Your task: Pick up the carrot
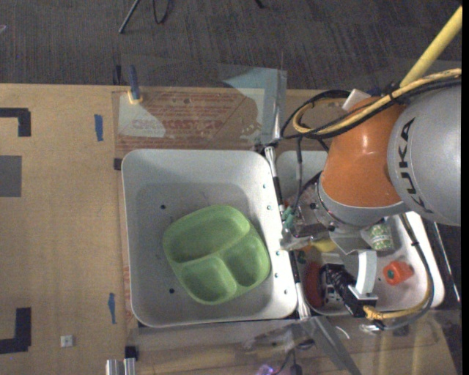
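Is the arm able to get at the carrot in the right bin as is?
Probably yes: the arm is over the right bin, and the carrot lies uncovered near its right wall. That wall might cramp a grasp.

carrot (398,273) | orange, stubby | in right bin (423,253), near its right wall

Robotics lab: grey-and-orange KUKA arm (410,161) over plywood bench (58,220), white bin (139,165), blue tape marks (98,127), black corner markers (18,121), grey carpet floor (220,36), stand legs (139,13) beyond
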Available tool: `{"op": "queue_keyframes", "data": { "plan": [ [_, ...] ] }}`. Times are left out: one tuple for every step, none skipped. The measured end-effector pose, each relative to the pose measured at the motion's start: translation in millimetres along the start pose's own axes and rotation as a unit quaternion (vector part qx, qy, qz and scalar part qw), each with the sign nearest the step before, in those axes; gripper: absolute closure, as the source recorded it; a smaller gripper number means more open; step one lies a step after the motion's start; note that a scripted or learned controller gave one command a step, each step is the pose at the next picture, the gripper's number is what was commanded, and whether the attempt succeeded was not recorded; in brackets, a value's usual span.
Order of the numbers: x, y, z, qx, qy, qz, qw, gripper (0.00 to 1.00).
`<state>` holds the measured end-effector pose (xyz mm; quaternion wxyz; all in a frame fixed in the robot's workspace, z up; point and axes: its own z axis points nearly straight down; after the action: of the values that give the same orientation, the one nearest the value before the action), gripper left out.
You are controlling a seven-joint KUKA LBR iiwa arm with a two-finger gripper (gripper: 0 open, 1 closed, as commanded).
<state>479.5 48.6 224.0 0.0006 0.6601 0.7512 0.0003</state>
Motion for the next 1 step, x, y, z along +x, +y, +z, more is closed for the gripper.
{"op": "queue_keyframes", "data": {
  "plan": [
    [11.6, 1.7, -75.3, 0.001, 0.000, 0.060, 0.9982, 1.00]
  ]
}}
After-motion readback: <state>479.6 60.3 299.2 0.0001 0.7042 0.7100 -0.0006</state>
